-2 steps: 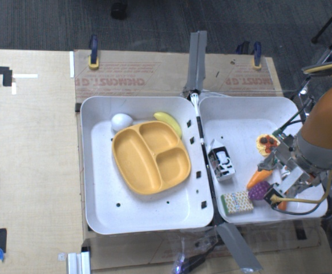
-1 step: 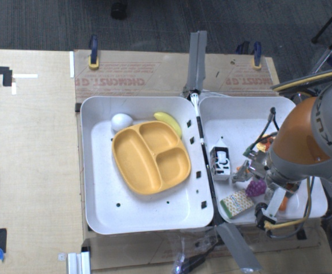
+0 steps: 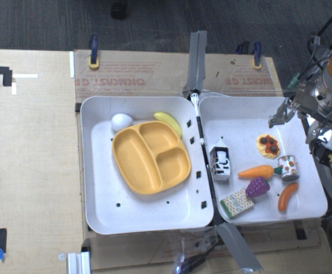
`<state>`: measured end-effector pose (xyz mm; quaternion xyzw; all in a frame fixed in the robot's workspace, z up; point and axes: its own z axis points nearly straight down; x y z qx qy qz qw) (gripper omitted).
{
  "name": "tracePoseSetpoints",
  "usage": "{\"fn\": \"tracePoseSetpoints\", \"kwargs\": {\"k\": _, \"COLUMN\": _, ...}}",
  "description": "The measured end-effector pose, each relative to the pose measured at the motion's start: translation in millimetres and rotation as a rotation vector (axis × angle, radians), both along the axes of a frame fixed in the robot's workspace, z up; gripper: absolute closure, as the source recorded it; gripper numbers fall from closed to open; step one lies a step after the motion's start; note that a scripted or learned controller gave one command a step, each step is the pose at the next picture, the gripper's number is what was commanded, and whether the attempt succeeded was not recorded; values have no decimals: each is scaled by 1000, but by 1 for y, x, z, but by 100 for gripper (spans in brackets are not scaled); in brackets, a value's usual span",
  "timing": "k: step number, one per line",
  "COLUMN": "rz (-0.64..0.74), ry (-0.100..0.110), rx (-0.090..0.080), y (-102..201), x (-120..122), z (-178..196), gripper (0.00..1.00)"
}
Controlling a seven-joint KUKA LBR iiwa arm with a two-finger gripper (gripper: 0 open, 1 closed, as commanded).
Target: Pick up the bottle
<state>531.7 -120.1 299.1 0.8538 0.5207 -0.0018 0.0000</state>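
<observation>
nearest the camera, at the bench's front edge, a grey metal strip (image 3: 238, 250) runs out from under the seam between the two bins, its lower end cut off by the frame; just behind it, in the right bin (image 3: 243, 110), a small green and beige box (image 3: 236, 203) lies at the front wall with a purple bunch of grapes (image 3: 257, 186) touching its far corner, and an orange sausage (image 3: 287, 197) lies apart to their right; a little further back a carrot (image 3: 256, 172) lies across the bin with its green tip against a small can (image 3: 288, 168) whose label is too small to read; the bottle (image 3: 220, 163), black and white with blurred print, sits against the right bin's left wall, just left of the carrot and well apart from the arm; behind the carrot is a small round pizza (image 3: 268, 145); in the left bin (image 3: 97, 204) a yellow divided plate (image 3: 152, 156) partly hides a banana (image 3: 168, 123) at its far rim, and a white egg (image 3: 121, 121) sits just beside its far left corner; the gripper (image 3: 281, 116) hangs over the right bin's far right corner, holding nothing visible, and it is too small and dark to tell whether it is apart or together, while the arm behind it is cut off by the frame; furthest back, two blue clamps (image 3: 93, 60) pin the brown cardboard (image 3: 137, 76)
</observation>
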Motion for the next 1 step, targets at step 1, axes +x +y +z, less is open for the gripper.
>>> {"fn": "tracePoseSetpoints", "kwargs": {"k": 1, "rz": 182, "ry": 2, "rx": 3, "y": 15, "x": -55, "z": -104, "gripper": 0}}
